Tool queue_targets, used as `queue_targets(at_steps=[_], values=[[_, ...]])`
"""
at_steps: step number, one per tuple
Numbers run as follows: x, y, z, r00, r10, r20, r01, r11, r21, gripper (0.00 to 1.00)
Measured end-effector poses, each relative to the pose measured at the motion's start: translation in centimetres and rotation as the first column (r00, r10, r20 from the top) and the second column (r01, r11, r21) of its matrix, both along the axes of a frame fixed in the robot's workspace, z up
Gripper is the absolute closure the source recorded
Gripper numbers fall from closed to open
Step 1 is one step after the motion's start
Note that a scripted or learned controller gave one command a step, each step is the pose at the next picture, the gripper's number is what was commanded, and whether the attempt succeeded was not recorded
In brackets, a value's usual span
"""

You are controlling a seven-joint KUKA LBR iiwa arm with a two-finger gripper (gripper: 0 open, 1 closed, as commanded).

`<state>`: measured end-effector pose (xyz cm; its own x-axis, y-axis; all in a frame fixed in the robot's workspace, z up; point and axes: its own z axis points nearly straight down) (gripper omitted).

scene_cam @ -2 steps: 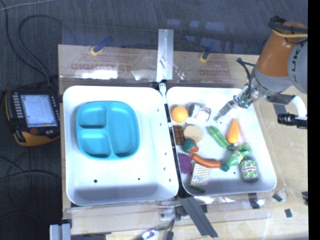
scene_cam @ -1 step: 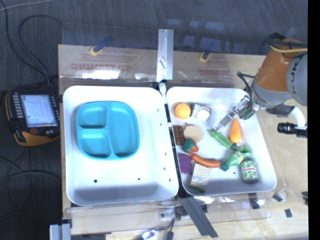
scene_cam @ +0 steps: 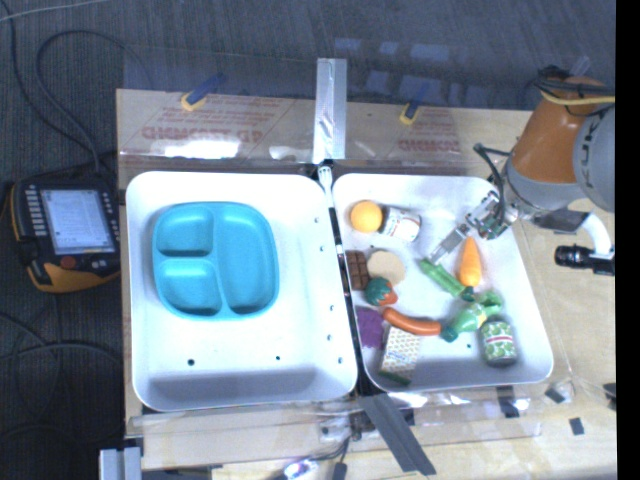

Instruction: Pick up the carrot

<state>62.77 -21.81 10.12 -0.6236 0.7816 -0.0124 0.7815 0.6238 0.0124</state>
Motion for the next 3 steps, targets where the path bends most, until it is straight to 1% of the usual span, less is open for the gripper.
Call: queue_targets(at_steps=[1, 2, 3], values=[[0.0, 0.2, 0.5, 1.0, 0.001, -0.004, -0.001, 1.0, 0.003, 1.0], [1.3, 3.1, 11.7, 0.999, 0.031, -0.017, -0.031, 1.0, 0.003, 1.0], [-0.9, 0.7, 12.3, 1.0, 0.019, -0.019, -0.019, 1.0, 0.002, 1.0]])
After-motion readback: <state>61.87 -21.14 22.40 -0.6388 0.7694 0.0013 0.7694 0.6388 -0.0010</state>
